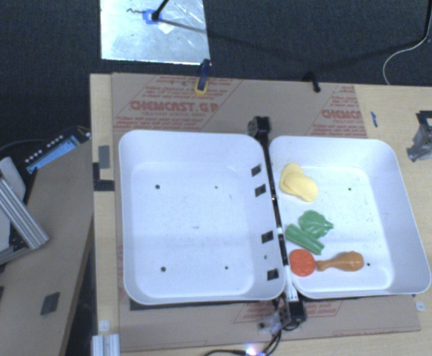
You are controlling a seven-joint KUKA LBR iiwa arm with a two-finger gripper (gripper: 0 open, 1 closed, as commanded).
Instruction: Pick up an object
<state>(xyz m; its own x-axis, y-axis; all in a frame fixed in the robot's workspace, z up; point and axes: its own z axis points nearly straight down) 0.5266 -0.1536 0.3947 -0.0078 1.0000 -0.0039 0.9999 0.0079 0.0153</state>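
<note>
The right bin (393, 199) holds a few toy foods. A yellow piece (298, 183) lies near its left wall. Below it is a green leafy piece (310, 230). A red round piece (301, 262) touches a tan drumstick-shaped piece (342, 262) near the front wall. My gripper (430, 136) is at the far right, outside the right bin and beyond its upper right corner, over the cardboard. It is small and partly cut off by the frame edge, and nothing shows in it.
The left bin (193, 213) sits beside the right one, joined by a black hinge strip (271, 199). Both rest on a cardboard sheet (171, 106). A silver foil square (153, 21) lies on the dark floor behind, and a metal frame (8, 206) stands at left.
</note>
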